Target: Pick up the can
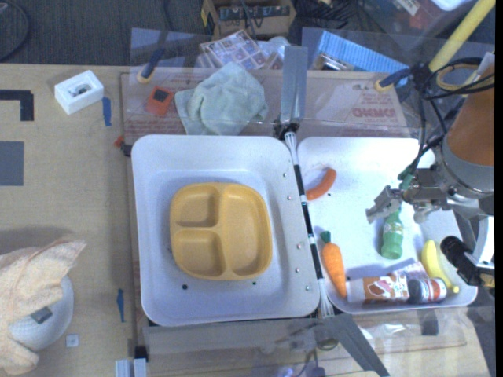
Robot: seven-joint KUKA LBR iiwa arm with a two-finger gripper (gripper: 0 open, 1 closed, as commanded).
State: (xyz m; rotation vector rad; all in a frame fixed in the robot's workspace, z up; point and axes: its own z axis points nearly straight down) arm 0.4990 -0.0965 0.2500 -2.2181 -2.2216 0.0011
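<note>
The can (391, 289), a cylinder with a red and white label and a dark end, lies on its side along the front wall of the right bin (357, 159). My gripper (391, 204) hangs over the middle right of that bin, just above the top of a green bottle (391, 238). It is well behind the can and apart from it. Nothing shows in its grasp.
In the right bin a carrot (334, 267) lies left of the can, a banana (434, 264) to its right, and a sausage (321, 184) at the back left. A yellow divided plate (222, 230) sits in the left bin (149, 210). Clutter and cloth lie behind the bins.
</note>
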